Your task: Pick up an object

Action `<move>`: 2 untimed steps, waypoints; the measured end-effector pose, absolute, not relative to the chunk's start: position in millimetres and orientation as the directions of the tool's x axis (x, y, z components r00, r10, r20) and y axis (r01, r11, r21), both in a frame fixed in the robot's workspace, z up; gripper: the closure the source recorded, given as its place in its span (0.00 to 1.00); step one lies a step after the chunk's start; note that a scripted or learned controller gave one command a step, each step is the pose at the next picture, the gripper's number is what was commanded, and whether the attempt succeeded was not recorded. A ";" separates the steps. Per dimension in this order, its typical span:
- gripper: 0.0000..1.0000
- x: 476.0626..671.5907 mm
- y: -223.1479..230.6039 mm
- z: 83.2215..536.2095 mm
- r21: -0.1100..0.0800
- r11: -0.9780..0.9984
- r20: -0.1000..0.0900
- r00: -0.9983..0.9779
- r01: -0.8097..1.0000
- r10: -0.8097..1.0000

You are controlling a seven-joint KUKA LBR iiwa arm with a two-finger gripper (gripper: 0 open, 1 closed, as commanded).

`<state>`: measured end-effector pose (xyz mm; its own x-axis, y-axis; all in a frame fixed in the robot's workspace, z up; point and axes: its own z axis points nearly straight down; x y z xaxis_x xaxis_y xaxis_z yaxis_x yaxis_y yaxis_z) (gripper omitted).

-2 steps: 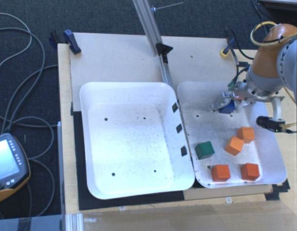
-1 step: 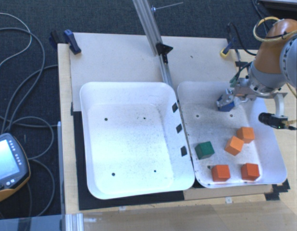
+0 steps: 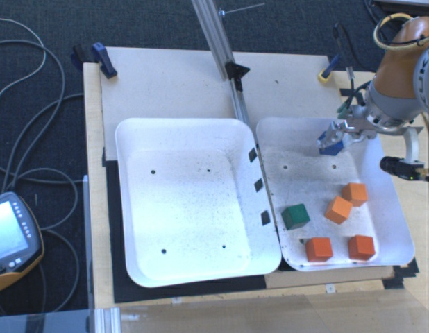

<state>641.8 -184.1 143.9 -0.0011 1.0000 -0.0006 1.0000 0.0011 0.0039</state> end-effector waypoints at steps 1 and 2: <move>1.00 640.7 -102.8 214.7 0.008 0.009 0.002 -0.009 1.000 1.000; 1.00 577.1 -24.3 208.7 -0.007 0.008 0.005 -0.008 1.000 1.000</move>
